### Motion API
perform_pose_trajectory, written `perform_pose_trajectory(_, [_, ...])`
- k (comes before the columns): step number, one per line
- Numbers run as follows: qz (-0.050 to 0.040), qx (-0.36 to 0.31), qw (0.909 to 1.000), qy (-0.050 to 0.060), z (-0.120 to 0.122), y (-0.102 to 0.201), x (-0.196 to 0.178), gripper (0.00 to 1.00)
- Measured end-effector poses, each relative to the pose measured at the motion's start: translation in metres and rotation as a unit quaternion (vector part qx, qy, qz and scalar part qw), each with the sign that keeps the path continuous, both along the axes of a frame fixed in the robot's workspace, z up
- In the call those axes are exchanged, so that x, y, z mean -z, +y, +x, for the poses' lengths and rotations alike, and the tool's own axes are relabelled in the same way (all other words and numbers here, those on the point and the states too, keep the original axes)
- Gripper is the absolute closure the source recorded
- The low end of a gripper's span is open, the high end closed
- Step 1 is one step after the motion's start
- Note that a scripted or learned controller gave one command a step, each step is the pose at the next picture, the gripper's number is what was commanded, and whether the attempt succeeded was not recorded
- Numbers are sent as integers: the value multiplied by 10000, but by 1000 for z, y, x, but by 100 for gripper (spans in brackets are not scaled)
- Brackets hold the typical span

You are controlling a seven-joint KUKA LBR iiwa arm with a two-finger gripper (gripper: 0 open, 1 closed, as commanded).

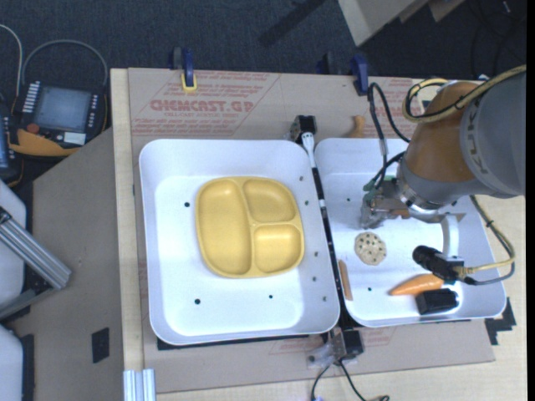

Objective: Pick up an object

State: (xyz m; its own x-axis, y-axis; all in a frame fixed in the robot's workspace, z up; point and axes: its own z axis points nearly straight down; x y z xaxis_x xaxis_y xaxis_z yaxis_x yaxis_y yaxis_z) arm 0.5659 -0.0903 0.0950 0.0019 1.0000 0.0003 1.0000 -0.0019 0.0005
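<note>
**Operator:** What lies closest to the camera in the bin under the arm?

**Spotter:** At the near edge of the shallow white bin on the view's right, you have a small orange carrot-shaped toy. It lies on its side with its tip pointing toward the other bin.

**Operator:** And the next thing back?

**Spotter:** A round, pale, dark-speckled cookie lies flat on the bin floor. It sits apart from the carrot, closer to the wall the two bins share.

**Operator:** Where is it against the jaws?

**Spotter:** Your two-finger gripper hangs just beyond the cookie, on its far side and almost in line with it. From this angle the two look close, but the cookie is not between the jaws. I cannot tell whether the jaws are apart or together. The grey arm with its orange band crosses the bin from the view's right.

**Operator:** And the other bin?

**Spotter:** The shallow white bin on the view's left holds one yellow plastic plate with three compartments. The plate sits roughly at the bin's middle, and nothing lies in its compartments.

**Operator:** Farther back?

**Spotter:** Both bins rest on a brown cardboard sheet with red lettering.
</note>
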Motion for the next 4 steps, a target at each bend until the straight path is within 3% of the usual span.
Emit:
perform_pose_trajectory(2, [-11, -12, 10000, -37, -2, -9, -123, 100])
perform_pose_trajectory(3, [-8, -13, 10000, -18, -1, -9, -137, 100])
perform_pose_trajectory(4, [0, -38, 10000, -10, 18, 49, -128, 100])
